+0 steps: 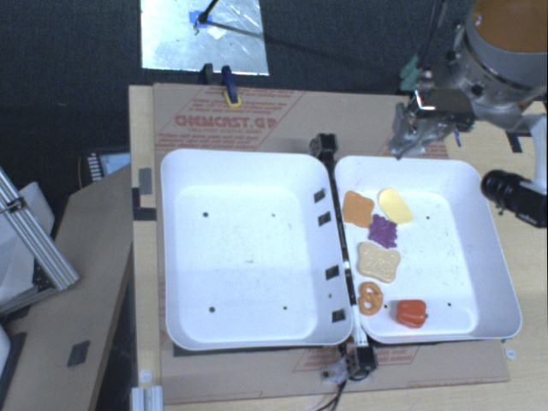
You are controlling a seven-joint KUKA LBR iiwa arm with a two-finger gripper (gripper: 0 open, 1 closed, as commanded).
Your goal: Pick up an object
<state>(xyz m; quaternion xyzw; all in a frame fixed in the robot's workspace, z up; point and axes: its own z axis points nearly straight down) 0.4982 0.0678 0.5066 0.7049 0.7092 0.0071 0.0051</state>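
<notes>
Red block lettering reading "CHEMCAST GP" (225,120) runs across the brown masking paper of the sheet (282,110) lying under the two bins, just behind the left bin (180,165). Fainter red print shows on the sheet's front edge (312,360), too small to read.

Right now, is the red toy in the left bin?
No, the red toy lies in the right bin, near its front edge beside the pretzel.

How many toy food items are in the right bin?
6, along its left side: orange slice, yellow piece, purple grapes, bread, pretzel, red pepper.
</notes>
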